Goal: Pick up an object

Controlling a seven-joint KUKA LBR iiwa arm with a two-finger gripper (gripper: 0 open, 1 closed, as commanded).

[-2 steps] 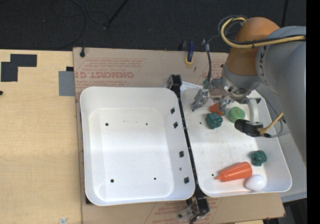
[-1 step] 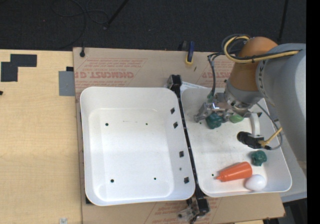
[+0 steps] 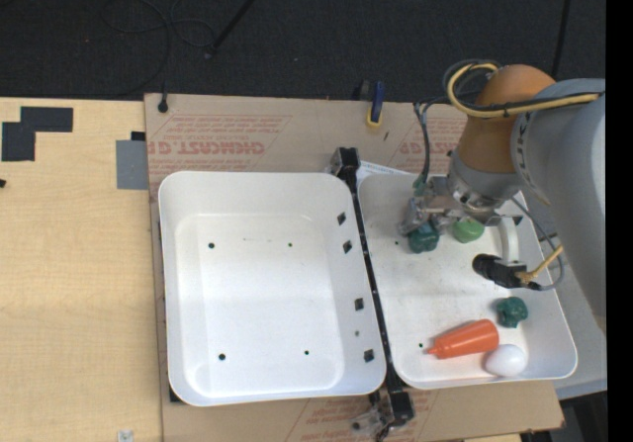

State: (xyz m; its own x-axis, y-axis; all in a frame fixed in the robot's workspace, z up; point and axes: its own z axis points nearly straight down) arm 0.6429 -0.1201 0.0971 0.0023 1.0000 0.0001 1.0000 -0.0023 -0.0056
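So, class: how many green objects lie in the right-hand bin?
3: a teal block and a light green ball by the gripper, a dark green piece lower right. The arm may hide more.

A robotics lab, plainly: a grey arm [image 3: 559, 148] with an orange band reaches over two white bins [image 3: 178, 222] set on a printed cardboard sheet [image 3: 247, 133] on a plywood bench [image 3: 69, 282], black cables [image 3: 178, 15] trailing across dark carpet beyond the bench's far edge.

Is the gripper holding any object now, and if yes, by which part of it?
Cannot be told. The gripper is low in the right bin, right at a teal object with a green object beside it, but a hold is not visible.
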